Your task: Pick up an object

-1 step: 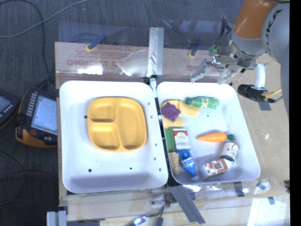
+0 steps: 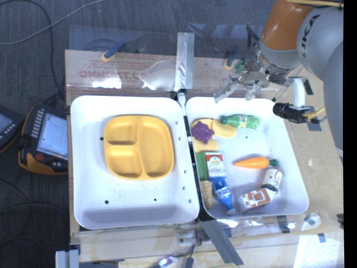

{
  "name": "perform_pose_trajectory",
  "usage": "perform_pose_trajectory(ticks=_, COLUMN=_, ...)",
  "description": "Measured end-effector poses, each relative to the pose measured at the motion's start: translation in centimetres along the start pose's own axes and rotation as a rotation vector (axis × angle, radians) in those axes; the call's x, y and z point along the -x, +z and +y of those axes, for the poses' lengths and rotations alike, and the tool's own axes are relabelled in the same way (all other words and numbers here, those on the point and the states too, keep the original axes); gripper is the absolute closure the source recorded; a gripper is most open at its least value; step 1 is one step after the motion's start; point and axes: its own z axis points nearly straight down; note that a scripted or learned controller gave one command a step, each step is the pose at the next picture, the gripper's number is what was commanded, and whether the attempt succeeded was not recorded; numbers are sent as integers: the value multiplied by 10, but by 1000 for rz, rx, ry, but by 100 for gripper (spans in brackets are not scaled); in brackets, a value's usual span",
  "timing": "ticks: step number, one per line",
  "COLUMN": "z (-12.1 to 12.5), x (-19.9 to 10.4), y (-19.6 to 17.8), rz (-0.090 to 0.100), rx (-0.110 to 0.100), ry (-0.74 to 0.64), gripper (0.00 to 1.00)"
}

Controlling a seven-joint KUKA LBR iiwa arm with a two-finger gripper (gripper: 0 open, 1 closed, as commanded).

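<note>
Now the gripper [image 2: 241, 89] is hanging with its jaws spread wide and holding nothing, just above the right bin's [image 2: 290, 149] far edge, maybe getting ready for the green bottle [image 2: 240, 120] lying below.

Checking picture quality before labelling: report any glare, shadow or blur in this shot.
Camera view: glare on the clear plastic sheet behind the bins; soft shadows under the yellow tray; the carrot and green bottle read sharply; the gripper looks slightly blurred.

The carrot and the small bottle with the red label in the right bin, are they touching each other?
Apart. In the camera view, a strip of white bin floor shows between the carrot and the small bottle lying below its green end.
</note>
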Motion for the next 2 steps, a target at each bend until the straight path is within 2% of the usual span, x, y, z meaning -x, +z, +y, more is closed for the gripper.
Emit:
perform_pose_trajectory(ticks=1, z=-35, x=-5, y=52, rz=2, rx=1, ry=-83, gripper=0)
perform_pose_trajectory(ticks=2, z=-11, x=6, y=127, rz=-7, rx=25, ry=-200, gripper=0)
